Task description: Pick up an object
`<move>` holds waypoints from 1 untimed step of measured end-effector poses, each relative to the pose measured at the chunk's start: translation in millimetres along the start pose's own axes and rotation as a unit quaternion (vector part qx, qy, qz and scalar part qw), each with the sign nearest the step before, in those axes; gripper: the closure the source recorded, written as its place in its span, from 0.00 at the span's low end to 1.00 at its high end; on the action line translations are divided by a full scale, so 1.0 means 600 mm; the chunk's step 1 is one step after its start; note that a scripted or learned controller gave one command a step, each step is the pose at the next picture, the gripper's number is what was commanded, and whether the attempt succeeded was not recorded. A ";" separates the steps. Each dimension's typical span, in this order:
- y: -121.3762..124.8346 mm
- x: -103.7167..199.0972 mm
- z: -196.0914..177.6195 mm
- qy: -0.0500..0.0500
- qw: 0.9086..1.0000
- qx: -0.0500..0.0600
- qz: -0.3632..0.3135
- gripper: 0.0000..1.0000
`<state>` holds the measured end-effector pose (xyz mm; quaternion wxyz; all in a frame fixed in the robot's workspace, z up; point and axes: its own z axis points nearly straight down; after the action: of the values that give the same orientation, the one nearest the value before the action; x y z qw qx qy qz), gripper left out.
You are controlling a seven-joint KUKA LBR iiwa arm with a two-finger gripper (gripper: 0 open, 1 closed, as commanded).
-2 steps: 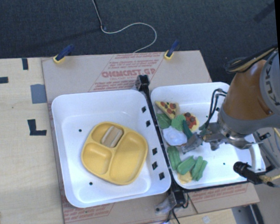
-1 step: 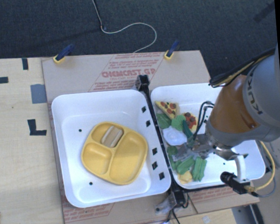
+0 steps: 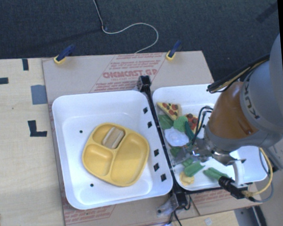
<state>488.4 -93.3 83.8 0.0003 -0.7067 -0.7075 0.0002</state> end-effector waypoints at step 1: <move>-0.001 -0.001 -0.018 -0.001 1.000 0.000 0.000 1.00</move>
<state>488.1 -93.9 94.7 0.0002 -0.7068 -0.7074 0.0009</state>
